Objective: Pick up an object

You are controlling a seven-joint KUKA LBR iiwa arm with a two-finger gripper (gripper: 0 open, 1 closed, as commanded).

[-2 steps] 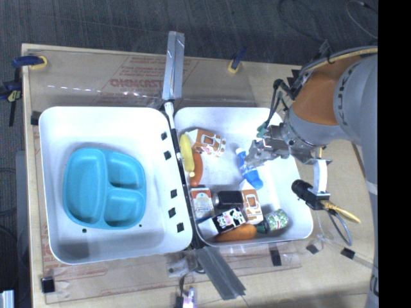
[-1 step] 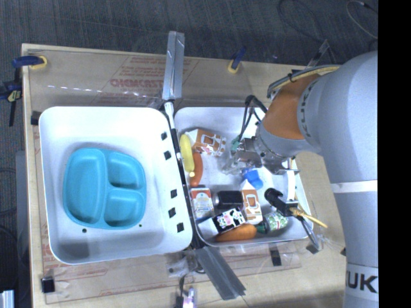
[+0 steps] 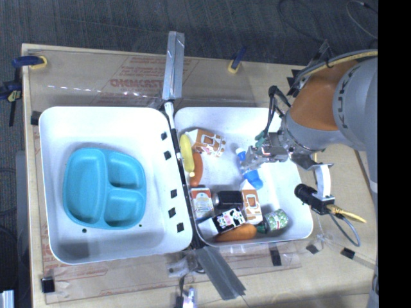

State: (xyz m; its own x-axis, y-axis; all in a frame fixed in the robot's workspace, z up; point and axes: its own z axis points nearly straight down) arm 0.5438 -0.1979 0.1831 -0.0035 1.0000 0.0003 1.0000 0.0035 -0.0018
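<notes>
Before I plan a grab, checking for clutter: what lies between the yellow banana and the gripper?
In the camera view, a small orange-and-white carton lies between the banana and the gripper, then bare white floor of the right bin.

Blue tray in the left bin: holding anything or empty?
Empty. The blue tray lies flat in the left bin; all three compartments show bare blue.

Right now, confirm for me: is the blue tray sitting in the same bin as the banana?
No: the blue tray lies in the left bin, the banana in the right bin.
</notes>
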